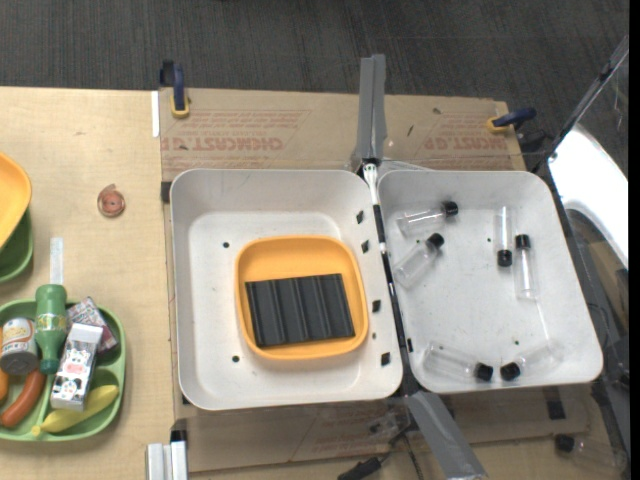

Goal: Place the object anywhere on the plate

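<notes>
- Orange plate sits centred in your left bin, carrying a dark ribbed block.
- Clear black-capped vials lie scattered in the right bin, the nearest at its nine o'clock; each awaits picking.
- Gripper state: cannot tell.

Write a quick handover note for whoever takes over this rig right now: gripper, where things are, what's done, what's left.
Gripper: its state cannot be told from this view.
Left bin: orange plate holding a dark ribbed block.
Right bin: clear black-capped vials scattered, e.g. near the divider, at the right, along the front edge.
Done: the block lies on the plate; no vial does.
Left: if a vial is the target, pick one and set it on the plate.
</notes>
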You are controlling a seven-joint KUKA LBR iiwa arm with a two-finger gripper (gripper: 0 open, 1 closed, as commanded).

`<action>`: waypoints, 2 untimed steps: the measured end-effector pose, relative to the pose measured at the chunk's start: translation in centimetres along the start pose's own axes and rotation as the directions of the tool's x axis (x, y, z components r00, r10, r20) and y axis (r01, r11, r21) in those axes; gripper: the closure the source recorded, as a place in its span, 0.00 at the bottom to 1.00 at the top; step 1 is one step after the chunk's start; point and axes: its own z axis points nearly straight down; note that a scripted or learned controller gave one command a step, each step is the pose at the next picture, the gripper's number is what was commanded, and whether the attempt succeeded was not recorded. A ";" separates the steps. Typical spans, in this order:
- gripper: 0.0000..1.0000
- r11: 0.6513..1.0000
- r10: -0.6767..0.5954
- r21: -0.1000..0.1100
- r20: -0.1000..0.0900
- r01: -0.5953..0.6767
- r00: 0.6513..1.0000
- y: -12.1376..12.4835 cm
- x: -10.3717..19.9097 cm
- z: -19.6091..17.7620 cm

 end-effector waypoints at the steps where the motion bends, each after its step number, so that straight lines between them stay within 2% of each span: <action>1: 0.00 0.881 -0.473 -0.001 0.001 0.473 0.881 -0.2 -1.0 0.1; 2: 0.00 0.689 -0.725 -0.003 0.001 0.725 0.689 -0.1 -0.4 0.1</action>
